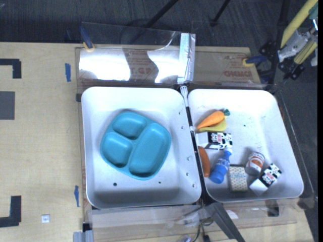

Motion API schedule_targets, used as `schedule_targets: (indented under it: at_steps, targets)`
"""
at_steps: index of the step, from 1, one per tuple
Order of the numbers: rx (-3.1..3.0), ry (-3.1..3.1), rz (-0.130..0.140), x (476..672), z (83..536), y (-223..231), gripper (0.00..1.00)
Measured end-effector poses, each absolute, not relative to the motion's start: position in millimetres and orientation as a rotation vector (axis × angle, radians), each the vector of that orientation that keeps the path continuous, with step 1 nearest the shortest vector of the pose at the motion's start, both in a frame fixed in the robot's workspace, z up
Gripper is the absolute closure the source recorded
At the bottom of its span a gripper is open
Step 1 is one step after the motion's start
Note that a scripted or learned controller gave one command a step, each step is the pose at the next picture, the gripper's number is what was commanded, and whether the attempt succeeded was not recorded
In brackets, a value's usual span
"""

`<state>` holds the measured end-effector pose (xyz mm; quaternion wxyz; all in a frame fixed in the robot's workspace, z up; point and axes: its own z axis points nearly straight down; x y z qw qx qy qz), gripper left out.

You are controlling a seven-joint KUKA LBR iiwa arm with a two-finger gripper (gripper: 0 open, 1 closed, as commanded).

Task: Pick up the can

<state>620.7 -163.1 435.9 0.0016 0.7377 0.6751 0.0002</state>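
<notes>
— Looking at the top right corner, we see the grey arm (303,14) slanting in over the dark floor, with a yellowish-orange stretch along it. It is outside both bins.

— And its tip?

— We take the pale, blurred gripper (297,45) to be pointing down and to the left, just past the far right corner of the right-hand shallow white bin (282,116). Whether it is open or closed we cannot tell; it is too small and smeared.

— Where do we find the task's thing?

— The red-and-white metal can (256,161) sits in the near right part of that right-hand bin, well apart from the gripper. It looks tilted, though we cannot say how far.

— What lies around it?

— A tan roll of tape (237,178) is just to its near left, and a black-and-white cow-patterned box (271,174) is just to its near right, with a white block (258,186) beside that. A blue plastic bottle (220,168) lies near the bin's left wall, next to an orange sausage-shaped toy (204,161). Farther back we see an orange toy carrot (211,119) and a second cow-patterned carton (220,140).

— And the other bin?

— The left-hand shallow white bin (96,110) holds a turquoise divided plastic plate (135,144), lying flat near its middle.
</notes>
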Motion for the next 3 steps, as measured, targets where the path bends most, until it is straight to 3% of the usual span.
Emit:
schedule_targets:
  at_steps: [1, 2, 3]
  targets:
    - [2.387, 2.045, -0.002, 588.3, 435.2, -62.9, 0.00]
    - [1.834, 2.553, -0.001, 551.4, 435.4, -1.3, 0.00]
    - [1.788, 2.585, -0.002, 479.7, 435.0, 60.9, 0.00]
